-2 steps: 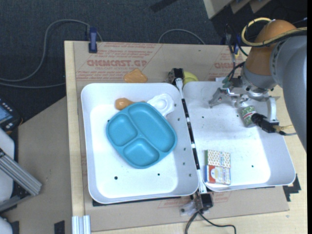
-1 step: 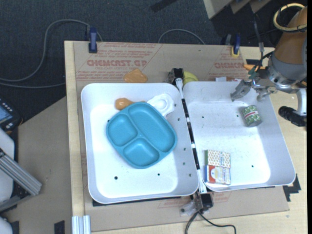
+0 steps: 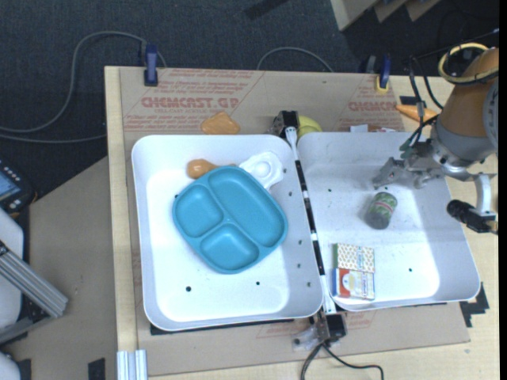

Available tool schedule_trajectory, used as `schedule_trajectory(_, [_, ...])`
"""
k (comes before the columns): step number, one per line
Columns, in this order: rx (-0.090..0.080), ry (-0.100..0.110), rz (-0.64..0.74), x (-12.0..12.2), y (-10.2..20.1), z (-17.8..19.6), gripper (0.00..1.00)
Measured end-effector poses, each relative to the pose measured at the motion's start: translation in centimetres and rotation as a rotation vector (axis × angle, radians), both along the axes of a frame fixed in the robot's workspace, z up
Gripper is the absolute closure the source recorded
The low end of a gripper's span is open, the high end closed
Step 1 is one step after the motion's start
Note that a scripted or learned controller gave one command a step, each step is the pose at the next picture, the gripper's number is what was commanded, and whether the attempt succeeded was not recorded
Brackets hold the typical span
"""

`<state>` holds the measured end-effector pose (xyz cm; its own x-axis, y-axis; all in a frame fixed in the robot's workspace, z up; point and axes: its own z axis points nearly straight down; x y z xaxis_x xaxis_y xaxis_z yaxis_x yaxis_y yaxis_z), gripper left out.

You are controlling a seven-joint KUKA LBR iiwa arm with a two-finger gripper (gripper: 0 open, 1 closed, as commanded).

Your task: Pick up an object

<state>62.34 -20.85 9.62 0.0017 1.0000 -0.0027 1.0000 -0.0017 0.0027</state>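
Note:
In the right bin (image 3: 444, 279) a small grey-green can (image 3: 381, 210) lies on its side near the middle. A flat printed box (image 3: 354, 270) rests at that bin's front left. My gripper (image 3: 405, 177) hangs over the back of the right bin, just above and behind the can, apart from it. Its fingers are spread open with nothing between them. The left bin (image 3: 158, 267) holds a blue divided plate (image 3: 229, 218), a small orange piece (image 3: 200, 167) and a white cup-like piece (image 3: 263, 167).
An orange lump (image 3: 219, 123) and a yellow object (image 3: 307, 125) lie on the board behind the bins. Blue clamps (image 3: 150, 63) grip the board's back edge. The arm's grey body (image 3: 467, 121) stands over the right bin's back right corner.

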Motion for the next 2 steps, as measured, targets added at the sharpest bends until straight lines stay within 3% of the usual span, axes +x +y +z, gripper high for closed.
schedule_trajectory(1, [0.006,0.009,0.001,-6.6,5.0,-1.2,0.0])
schedule_trajectory(2, [0.002,0.0,0.006,-3.0,9.2,-1.2,0.0])
